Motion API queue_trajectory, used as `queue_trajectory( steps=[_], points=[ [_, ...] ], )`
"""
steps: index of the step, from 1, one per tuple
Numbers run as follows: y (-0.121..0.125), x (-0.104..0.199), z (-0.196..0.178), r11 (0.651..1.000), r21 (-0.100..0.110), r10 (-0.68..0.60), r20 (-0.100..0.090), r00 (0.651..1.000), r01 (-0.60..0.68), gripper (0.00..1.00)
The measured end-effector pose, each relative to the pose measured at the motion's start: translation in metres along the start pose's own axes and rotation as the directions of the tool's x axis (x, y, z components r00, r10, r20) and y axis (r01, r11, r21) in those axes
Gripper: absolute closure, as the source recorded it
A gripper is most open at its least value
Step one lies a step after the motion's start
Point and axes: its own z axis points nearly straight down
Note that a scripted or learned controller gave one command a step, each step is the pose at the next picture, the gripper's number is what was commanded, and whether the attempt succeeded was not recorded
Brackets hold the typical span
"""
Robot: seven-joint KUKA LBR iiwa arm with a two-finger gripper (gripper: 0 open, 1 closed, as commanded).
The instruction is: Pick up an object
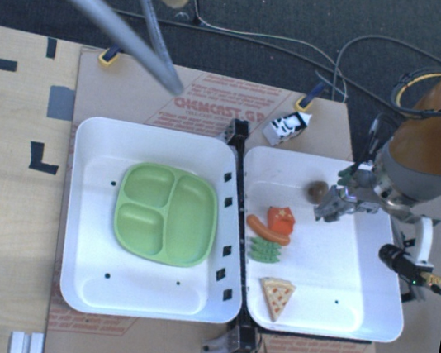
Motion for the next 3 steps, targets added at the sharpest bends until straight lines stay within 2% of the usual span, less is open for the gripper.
queue_trajectory(
  steps=[3],
  points=[
    [-0.017,0.174,0.017,1.0,0.001,-0.001,0.0,1.0,0.001,1.0]
  ],
)
